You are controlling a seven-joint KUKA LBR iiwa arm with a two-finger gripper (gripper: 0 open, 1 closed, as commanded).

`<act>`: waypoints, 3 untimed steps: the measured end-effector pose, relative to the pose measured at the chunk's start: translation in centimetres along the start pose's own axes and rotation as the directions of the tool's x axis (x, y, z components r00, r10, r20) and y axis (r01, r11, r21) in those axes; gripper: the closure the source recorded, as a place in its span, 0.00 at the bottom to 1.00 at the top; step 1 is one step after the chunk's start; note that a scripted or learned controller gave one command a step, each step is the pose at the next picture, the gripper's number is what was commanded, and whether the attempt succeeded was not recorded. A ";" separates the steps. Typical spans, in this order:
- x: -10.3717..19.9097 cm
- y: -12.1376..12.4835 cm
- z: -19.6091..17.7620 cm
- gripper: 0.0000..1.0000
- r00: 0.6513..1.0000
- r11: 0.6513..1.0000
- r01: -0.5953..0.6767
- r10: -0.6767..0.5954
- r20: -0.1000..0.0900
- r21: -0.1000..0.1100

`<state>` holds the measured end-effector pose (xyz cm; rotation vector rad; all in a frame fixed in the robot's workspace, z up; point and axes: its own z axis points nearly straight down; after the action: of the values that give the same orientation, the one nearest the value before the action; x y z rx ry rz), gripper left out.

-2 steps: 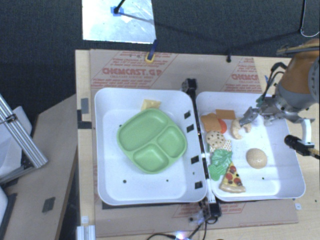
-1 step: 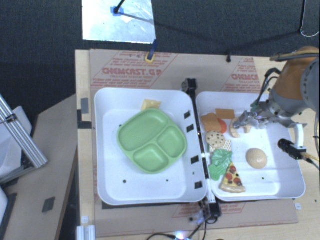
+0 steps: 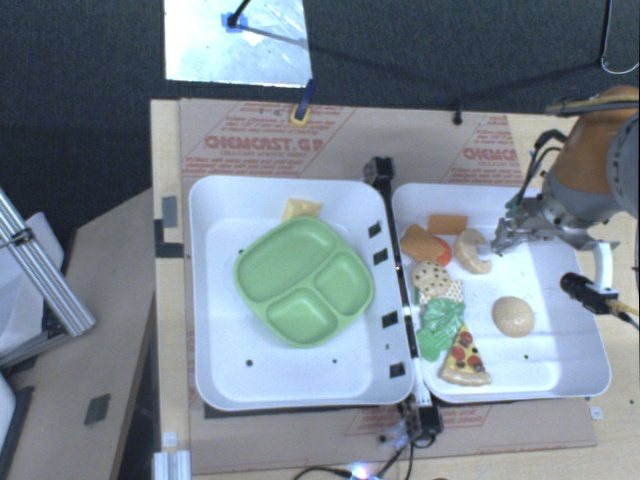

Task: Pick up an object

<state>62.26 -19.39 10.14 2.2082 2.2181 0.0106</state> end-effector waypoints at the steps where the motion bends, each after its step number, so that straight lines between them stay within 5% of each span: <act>1: 0.7 0.8 -6.1 1.00 1.000 1.000 0.002 -0.002 -0.002 0.004; 2: -0.1 0.9 -12.2 1.00 1.000 1.000 0.001 -0.001 -0.001 0.004; 3: -0.1 1.0 -12.3 1.00 1.000 1.000 0.002 -0.002 -0.002 0.010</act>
<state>63.14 -19.44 22.49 2.2116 2.2269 0.0022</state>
